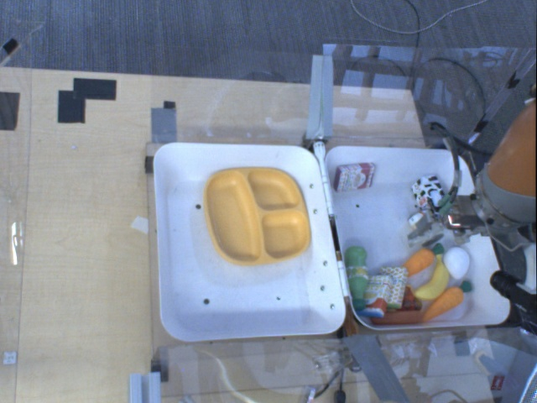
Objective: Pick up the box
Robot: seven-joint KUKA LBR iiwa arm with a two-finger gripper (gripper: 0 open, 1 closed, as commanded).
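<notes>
The box [354, 176] is a small red and white carton lying near the far left corner of the right bin [382, 217]. My gripper [423, 228] hangs over the right half of that bin, well to the right of the box and nearer the front. Its two grey fingers stand open with nothing between them. The fingertips [416, 220] sit just below a black and white patterned toy [428, 191] and just above an orange carrot [419, 261].
Toy food crowds the front of the right bin: a green piece [356, 263], a colourful packet [386, 290], a banana [434, 282], a white egg [457, 263], and a second carrot [445, 302]. A yellow divided plate [256, 215] lies in the left bin [180, 292].
</notes>
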